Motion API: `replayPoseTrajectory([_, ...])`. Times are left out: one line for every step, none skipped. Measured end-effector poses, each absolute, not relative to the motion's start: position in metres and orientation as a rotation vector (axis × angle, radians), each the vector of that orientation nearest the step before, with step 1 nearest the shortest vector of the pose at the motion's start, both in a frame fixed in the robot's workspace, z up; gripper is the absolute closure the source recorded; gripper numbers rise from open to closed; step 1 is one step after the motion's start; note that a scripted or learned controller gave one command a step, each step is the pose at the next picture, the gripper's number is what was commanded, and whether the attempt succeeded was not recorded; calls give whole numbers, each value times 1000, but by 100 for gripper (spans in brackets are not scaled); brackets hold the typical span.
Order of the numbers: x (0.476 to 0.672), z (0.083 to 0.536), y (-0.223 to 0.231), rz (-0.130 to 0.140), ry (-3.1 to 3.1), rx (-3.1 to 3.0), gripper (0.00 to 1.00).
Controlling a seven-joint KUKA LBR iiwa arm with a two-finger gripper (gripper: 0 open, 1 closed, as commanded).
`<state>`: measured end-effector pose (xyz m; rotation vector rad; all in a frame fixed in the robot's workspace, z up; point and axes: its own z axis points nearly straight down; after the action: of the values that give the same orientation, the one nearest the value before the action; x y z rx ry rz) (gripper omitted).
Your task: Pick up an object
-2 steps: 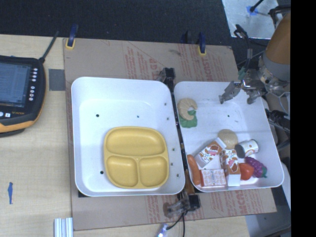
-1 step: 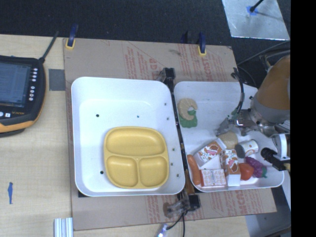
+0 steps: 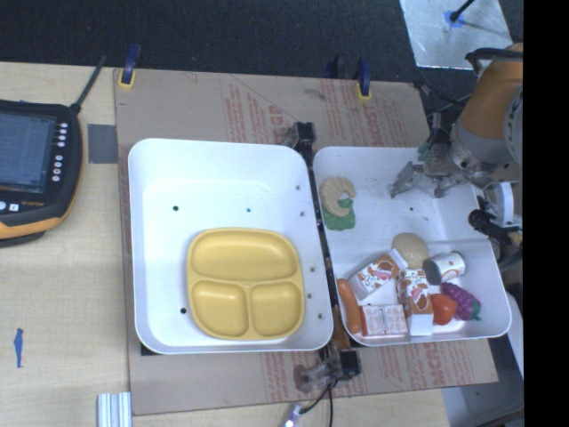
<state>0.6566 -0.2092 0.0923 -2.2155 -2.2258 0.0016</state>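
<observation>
Your table (image 3: 53, 327) carries a brown cardboard sheet (image 3: 231, 105), and on that sheet sit the two white bins side by side. The left bin (image 3: 213, 176) holds a yellow divided plate (image 3: 246, 283), three compartments showing, lying flat toward the bin's near side. The right bin (image 3: 382, 229) holds everything you might pick. The arm (image 3: 493, 105) reaches in from the right, its orange band showing at the upper right, and the pincer (image 3: 425, 174) sits over the far part of the right bin, with its fingers spread apart and nothing between them. Well apart from it, near the bin's left wall, you see a tan and green toy (image 3: 338, 201) lying alone. The rest of the objects are heaped in the near right corner: a beige round piece (image 3: 411, 247), a red-and-white carton (image 3: 375, 278) just beside it, an orange carrot-like piece (image 3: 348, 302) along the pile's left edge, a small pink-and-white box (image 3: 384, 321) at the near rim, a little white cup (image 3: 446, 265) lying on its side, a red piece (image 3: 442, 308) and a purple bunch of grapes (image 3: 462, 299) at the right end. A tablet-like pendant (image 3: 31, 167) with an orange case rests on the table at the far left.
</observation>
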Motion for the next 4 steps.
replayPoseTrajectory([558, 97, -205, 5, -2225, -2213, 0])
replayPoseTrajectory([655, 92, -212, 1, -2224, -2217, 0])
replayPoseTrajectory([605, 195, -161, 1, -2225, -2215, 0])
replayPoseTrajectory([544, 91, -176, 6, -2224, -2213, 0])
